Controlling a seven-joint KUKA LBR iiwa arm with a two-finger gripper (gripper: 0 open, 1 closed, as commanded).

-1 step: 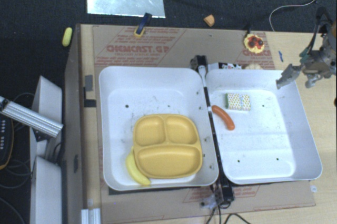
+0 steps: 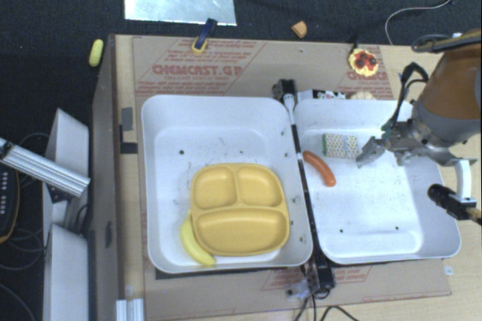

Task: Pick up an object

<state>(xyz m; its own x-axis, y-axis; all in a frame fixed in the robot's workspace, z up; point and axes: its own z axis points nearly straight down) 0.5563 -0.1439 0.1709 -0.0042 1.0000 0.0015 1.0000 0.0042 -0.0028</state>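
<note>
Open floor beside sausage [image 2: 319,168]

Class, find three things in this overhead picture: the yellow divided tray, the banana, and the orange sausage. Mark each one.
yellow divided tray [image 2: 239,208]: camera view, on its middle divider.
banana [image 2: 194,245]: camera view, on its mid-curve beside the tray.
orange sausage [image 2: 319,167]: camera view, on its middle.

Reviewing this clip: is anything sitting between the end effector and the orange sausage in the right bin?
Nothing visible. The end effector hangs over the right bin, and the orange sausage lies to its left near the divider, with bare white floor between them. The green-patterned block sits just above that path, not across it.
</note>
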